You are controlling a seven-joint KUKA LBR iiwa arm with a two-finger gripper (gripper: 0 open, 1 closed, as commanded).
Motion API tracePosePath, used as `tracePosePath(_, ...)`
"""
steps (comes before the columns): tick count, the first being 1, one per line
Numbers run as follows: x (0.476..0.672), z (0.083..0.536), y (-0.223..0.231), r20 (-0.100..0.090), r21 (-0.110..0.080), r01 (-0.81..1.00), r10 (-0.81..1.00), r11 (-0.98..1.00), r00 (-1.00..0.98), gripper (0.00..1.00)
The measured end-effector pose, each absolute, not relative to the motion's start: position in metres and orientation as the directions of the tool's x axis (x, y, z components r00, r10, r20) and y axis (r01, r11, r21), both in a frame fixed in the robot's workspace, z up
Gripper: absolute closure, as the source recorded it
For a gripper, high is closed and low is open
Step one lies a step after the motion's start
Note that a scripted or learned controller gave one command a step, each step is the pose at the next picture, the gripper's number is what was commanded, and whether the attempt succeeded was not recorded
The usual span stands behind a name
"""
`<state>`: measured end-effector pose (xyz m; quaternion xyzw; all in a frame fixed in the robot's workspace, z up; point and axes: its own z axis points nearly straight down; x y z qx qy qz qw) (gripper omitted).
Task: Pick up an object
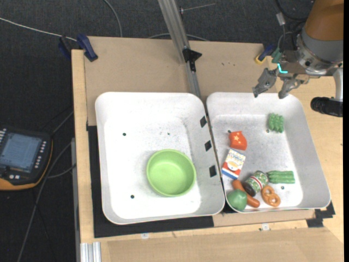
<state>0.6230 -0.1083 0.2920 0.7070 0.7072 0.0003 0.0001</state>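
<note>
With our gripper [274,89] spread wide and empty above the right bin [311,146], we judge the small green toy [275,123] light, rigid, best pinched across its narrow sides.

a bowl [171,172] sits in the left bin [109,146]; toy foods [256,182] cluster in the right bin [305,146].

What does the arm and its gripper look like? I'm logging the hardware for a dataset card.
The arm is grey metal with a broad orange band above the wrist. Below it sits a compact grey gripper with two dark, angular fingers, a small cyan light glowing on its body, and dark cables running near the wrist.
</note>
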Motion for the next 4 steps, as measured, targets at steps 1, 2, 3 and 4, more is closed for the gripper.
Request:
tracePosePath(1,0.623,0.292,-0.108,0.0,0.001,1.0,1.0,0.0,0.0,0.0)
tracePosePath(2,0.622,0.243,-0.098,0.0,-0.003,1.0,1.0,0.001,-0.001,0.0)
tracePosePath(3,0.618,0.18,-0.097,0.0,-0.005,1.0,1.0,0.0,0.0,0.0)
tracePosePath(4,0.613,0.137,-0.099,0.0,-0.004,1.0,1.0,0.0,0.0,0.0)
